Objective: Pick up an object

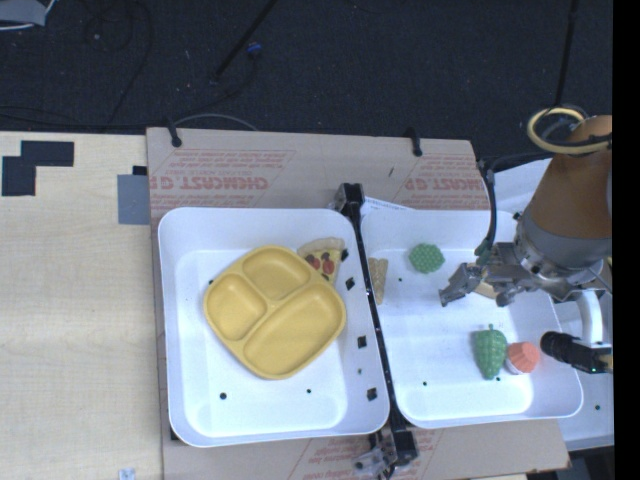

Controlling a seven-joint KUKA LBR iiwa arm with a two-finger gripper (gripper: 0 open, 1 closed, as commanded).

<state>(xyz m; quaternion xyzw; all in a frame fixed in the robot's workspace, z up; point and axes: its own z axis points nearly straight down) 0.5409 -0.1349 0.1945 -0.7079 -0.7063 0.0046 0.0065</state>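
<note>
The claw (478, 284) hangs over the right bin (560, 408), up near its middle, and its two dark fingers are spread open with nothing between them. The toys to pick from lie close by: a round green ball-like toy (426, 258) just to the claw's left, and a green leafy toy (490, 352) touching a small orange and white toy (522, 357) below it. To do this step well, I think the claw should go for the round green one, since it sits alone, come straight down over it, and close slowly. The left bin (190, 388) holds a yellow divided plate (275, 311) and a toy pizza slice (322, 258). The cardboard (250, 173) under the bins on the surface has red printed letters, seen upside down and too blurry to read for sure.
</note>
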